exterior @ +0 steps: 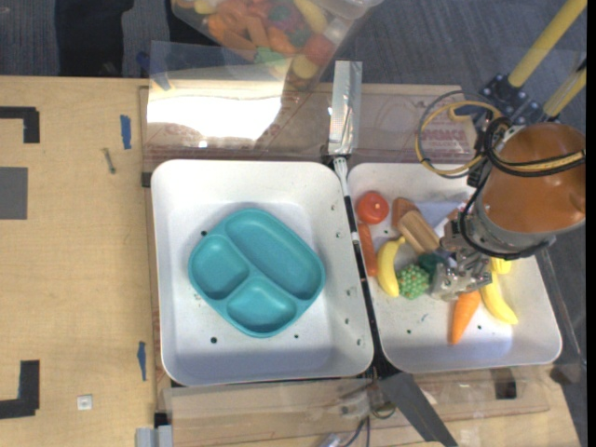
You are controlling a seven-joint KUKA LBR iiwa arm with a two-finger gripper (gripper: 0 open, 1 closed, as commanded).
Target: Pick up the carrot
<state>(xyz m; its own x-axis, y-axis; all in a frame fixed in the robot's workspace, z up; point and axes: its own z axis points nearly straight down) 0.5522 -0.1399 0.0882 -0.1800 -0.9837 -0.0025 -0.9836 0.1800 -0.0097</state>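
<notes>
The carrot (463,315) lies in the right bin (535,347), lower right of the frame, its thick end tucked just under the gripper (458,279). Whether the gripper is wide, narrow or holding anything cannot be told; the wrist hides it.

Risks noted: a yellow banana (500,301) lies just beside the carrot on its right, and a green broccoli piece (414,278) sits close on the left. A slightly offset closure could catch either neighbour or pinch only the carrot's end, letting it pivot and drop.
</notes>
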